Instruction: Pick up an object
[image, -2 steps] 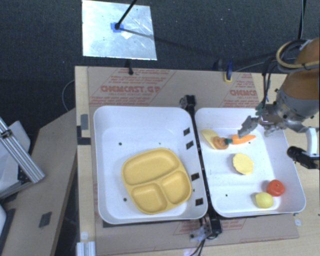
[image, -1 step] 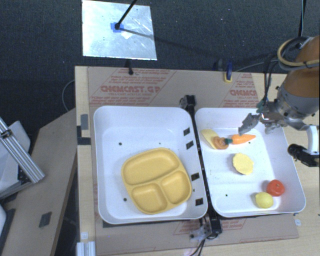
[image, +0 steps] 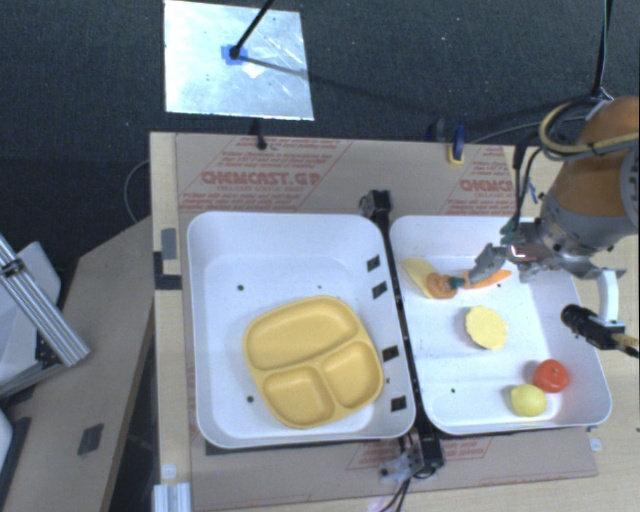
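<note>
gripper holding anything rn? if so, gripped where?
Cannot be told. The gripper sits low in the right bin, right at an orange carrot-like piece, but a grip on it isn't clearly visible.

The board (image: 262, 178) under the bins reads "CHEMCAST GP" in red.

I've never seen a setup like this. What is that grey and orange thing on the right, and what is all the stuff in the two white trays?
You are looking down at a slant from a single camera fixed above a bench. The grey and orange thing is a robot arm reaching in from the right. Its end effector is low over the right bin, next to an orange carrot-like piece; whether it grips anything is unclear. That bin also holds a yellow and orange piece, a flat yellow piece, a red tomato-like toy and a yellow lemon-like toy. The left bin holds a yellow divided plate.
</note>
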